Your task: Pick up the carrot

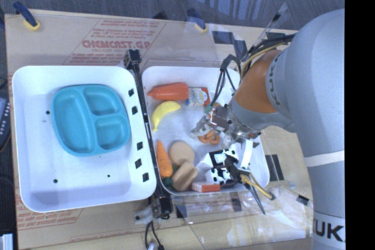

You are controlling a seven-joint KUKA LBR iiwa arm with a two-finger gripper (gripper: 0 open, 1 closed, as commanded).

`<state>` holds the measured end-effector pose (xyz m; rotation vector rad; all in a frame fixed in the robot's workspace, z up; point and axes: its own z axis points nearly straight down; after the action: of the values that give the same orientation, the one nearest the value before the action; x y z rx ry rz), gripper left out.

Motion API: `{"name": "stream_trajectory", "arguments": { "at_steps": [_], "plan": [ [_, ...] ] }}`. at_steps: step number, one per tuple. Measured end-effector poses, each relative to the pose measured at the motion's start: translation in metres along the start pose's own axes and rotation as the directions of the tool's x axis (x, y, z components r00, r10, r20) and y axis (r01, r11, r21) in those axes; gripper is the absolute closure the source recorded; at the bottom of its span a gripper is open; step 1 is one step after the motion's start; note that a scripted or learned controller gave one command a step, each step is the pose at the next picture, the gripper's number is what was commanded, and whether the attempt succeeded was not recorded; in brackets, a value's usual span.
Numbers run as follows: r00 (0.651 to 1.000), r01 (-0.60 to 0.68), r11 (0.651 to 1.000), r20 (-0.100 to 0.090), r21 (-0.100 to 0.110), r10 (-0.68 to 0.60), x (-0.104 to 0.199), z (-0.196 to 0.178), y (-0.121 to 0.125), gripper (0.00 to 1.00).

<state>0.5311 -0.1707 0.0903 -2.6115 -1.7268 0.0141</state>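
Observation:
The carrot [164, 160], a short orange taper, lies along the left wall of the right bin [176, 74], near its front. My gripper [210, 125] hangs low over the middle of that bin, to the right of the carrot and apart from it. Just under the gripper sits a small orange ring-shaped piece [208, 138]. Nothing shows as held.
In the right bin are also a long red-orange piece [169, 91] at the back, a small juice box [198, 95], a banana [164, 113], two tan bread pieces [182, 164] beside the carrot and a red-white block [205, 187]. The left bin [29, 143] holds a blue divided plate [91, 119].

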Motion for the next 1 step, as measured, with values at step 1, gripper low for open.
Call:
{"name": "stream_trajectory", "arguments": {
  "at_steps": [1],
  "plan": [
    [1.0,0.01,1.0,0.0,0.007,-0.01,0.0007,-0.0095,-0.0004,1.0]
  ]
}}
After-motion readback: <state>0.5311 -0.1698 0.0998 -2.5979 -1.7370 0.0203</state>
